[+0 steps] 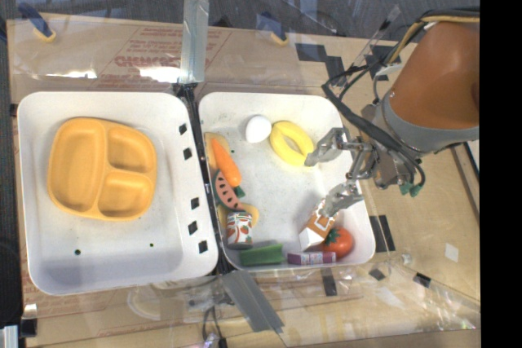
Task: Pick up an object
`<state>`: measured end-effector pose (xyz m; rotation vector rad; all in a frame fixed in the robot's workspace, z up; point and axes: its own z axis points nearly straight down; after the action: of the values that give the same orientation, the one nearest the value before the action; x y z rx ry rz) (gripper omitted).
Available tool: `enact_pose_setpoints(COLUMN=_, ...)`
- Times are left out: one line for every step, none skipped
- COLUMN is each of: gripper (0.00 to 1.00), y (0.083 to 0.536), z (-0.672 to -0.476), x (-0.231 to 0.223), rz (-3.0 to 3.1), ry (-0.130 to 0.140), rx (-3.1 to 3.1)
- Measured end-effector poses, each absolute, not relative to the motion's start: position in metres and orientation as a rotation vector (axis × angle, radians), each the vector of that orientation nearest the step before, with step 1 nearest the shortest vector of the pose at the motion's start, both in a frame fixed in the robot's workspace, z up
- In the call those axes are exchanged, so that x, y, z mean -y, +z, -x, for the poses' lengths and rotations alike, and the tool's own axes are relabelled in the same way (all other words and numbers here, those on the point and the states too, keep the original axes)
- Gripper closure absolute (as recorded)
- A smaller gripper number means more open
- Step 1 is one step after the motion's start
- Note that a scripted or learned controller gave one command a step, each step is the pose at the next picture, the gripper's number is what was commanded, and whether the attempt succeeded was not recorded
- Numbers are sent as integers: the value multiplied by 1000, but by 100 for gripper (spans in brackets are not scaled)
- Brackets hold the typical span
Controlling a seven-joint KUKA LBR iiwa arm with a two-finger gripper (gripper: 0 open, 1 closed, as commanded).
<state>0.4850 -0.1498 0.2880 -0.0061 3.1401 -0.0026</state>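
My gripper hangs over the right side of the right bin, its two fingers spread open with nothing between them. One finger is near a yellow banana-shaped toy. The other finger is just above a small orange and white carton. A red tomato lies beside the carton in the bin's near right corner. A white egg sits left of the banana. An orange carrot lies along the bin's left wall.
The left bin holds a yellow divided plate. Along the right bin's near wall lie a green item, a purple and white tube, a small can and a watermelon slice. Cables run from the arm at right.
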Motion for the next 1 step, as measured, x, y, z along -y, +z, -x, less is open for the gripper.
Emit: enact_pose_setpoints(gripper=0, y=154, z=-496, x=172, rz=35, ry=5, rx=-3150)
